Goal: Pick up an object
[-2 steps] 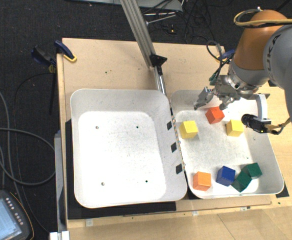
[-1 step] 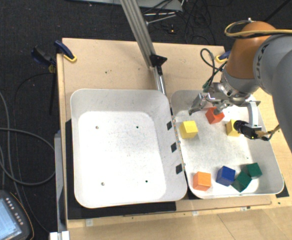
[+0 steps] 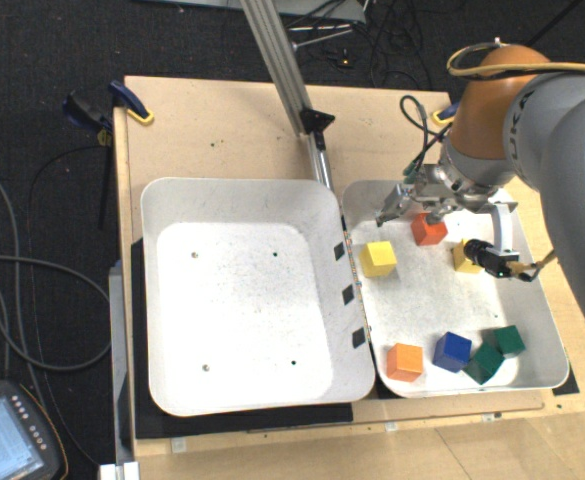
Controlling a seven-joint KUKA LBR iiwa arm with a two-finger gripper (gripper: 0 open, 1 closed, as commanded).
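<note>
Pretty clearly a robotics lab: a plywood tabletop [image 3: 222, 118] on dark carpet [image 3: 32, 48], loose cables [image 3: 12, 298] snaking around the floor, an aluminium camera pole [image 3: 272, 48], a clamp [image 3: 97, 111] on the corner, and a teach pendant [image 3: 7, 433] lying nearby.

Pincer [image 3: 431, 211] above red block [image 3: 430, 231]

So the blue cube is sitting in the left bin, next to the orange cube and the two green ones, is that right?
Not quite. The blue cube sits in the right bin, not the left one. The rest holds: it lies near that bin's front edge, between the orange cube and the two green cubes. The camera view shows it.
</note>
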